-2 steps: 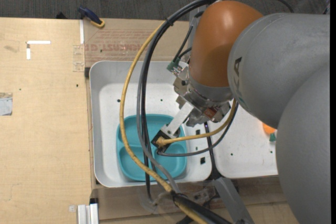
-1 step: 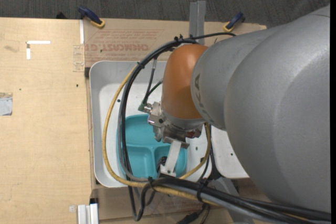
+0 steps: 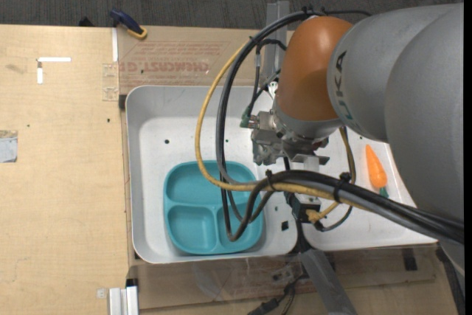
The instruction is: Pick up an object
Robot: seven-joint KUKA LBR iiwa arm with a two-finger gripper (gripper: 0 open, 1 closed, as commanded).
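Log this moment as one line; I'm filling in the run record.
arm: over bins | gripper: fingers hidden | teal tray: left bin | carrot: right bin | grasp: none seen

A divided tray (image 3: 210, 210) lies in the left bin (image 3: 147, 158), toward its near edge; a toy carrot (image 3: 377, 170) lies in the right bin (image 3: 369, 229) beside it.

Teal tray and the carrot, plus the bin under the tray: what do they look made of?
Teal tray: looks like moulded plastic, matte, with rounded dividers forming three compartments and a uniform colour.
Carrot: probably a plastic toy; smooth, evenly orange, green tip. Too small to be sure.
Bin: white, smooth, soft sheen, rounded corners; likely plastic, though painted metal can't be ruled out.
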